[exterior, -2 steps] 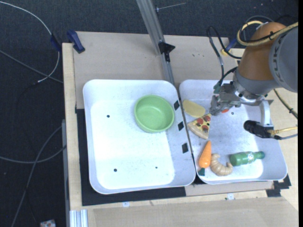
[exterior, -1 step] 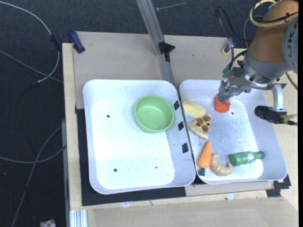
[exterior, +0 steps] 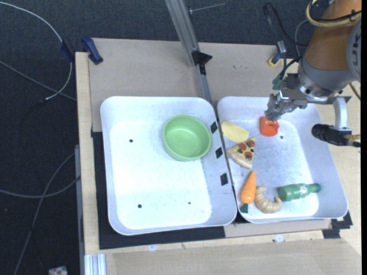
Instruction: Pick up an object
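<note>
I see gripper (exterior: 276, 112) upper right of frame, directly over small orange object (exterior: 269, 126); finger state: cannot tell. Grasp unconfirmed, lift remaining, I judge.

On my feed the arm (exterior: 332, 39) shows a rounded orange section up top, glossy enough to catch the light, sitting over a grey collar that narrows toward the wrist. A yellowish cable (exterior: 321, 4) loops around the top of the orange part, and thin dark cables (exterior: 274, 19) trail off its left side near a small blue clip. Below the grey collar I see the gripper (exterior: 278, 109), a compact block of metallic grey and dark parts, too small for me to pick out screws or markings.
</note>
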Motion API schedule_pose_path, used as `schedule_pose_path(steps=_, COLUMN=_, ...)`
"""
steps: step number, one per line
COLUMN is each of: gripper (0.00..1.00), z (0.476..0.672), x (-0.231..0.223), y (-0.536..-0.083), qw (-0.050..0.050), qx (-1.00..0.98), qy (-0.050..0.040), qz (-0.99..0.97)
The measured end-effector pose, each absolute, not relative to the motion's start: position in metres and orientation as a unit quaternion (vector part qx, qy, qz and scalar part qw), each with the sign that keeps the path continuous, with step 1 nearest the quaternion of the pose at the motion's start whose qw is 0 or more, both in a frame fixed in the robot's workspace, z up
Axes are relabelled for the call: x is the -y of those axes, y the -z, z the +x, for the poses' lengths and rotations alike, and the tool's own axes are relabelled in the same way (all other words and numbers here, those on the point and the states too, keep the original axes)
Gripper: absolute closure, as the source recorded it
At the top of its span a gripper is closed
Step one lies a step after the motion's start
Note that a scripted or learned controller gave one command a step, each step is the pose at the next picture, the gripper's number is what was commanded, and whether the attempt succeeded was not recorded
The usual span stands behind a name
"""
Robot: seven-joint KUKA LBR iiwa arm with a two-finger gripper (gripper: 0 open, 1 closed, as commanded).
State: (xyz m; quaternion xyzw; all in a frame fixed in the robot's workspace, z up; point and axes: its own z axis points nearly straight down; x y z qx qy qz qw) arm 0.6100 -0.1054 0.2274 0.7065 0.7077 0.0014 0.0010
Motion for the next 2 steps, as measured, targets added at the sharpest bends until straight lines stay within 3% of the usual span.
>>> schedule_pose_path(steps=1, gripper=1.00, z=0.593, x=0.052, y=-0.221, qw=-0.007, qx=-0.709, qy=0.0024, qz=0.706)
schedule_pose_path(steps=2, gripper=1.00, z=0.585, x=-0.005, y=-0.236, qw=-0.005, qx=-0.709, qy=0.0007, qz=0.705)
